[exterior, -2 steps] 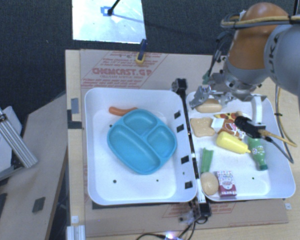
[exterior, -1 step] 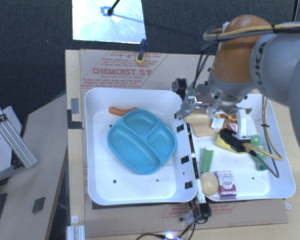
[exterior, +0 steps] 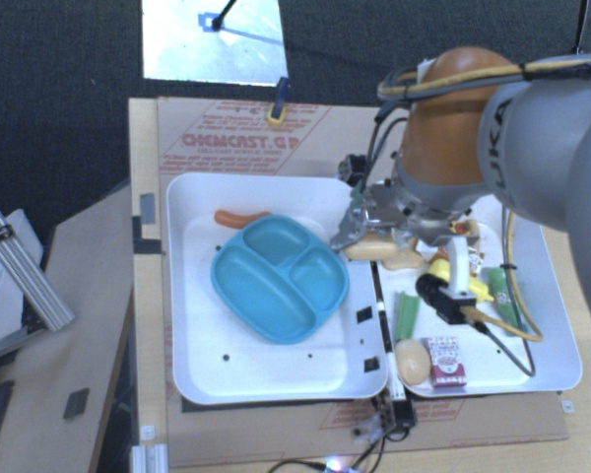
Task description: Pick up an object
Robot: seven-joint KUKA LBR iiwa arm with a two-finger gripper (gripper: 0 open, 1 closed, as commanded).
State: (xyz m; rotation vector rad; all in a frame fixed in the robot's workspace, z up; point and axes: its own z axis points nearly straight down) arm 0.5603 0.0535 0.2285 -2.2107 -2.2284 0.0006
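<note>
My gripper [exterior: 354, 227] hangs low over the divider between the two bins, at the right rim of the left bin [exterior: 192, 363]. A tan, elongated object [exterior: 372, 249] lies right under and beside it, at the left edge of the right bin [exterior: 561, 358]; whether it is gripped is hidden by the wrist. A blue divided plate [exterior: 279, 277] rests in the left bin, just left of the gripper. An orange sausage-like piece [exterior: 240, 218] lies behind the plate.
The right bin holds a green stick [exterior: 406, 313], a pale round item [exterior: 412, 361], a red and white packet [exterior: 447, 359], a yellow piece [exterior: 479, 290] and a green piece [exterior: 509, 299]. The arm covers the bin's back part.
</note>
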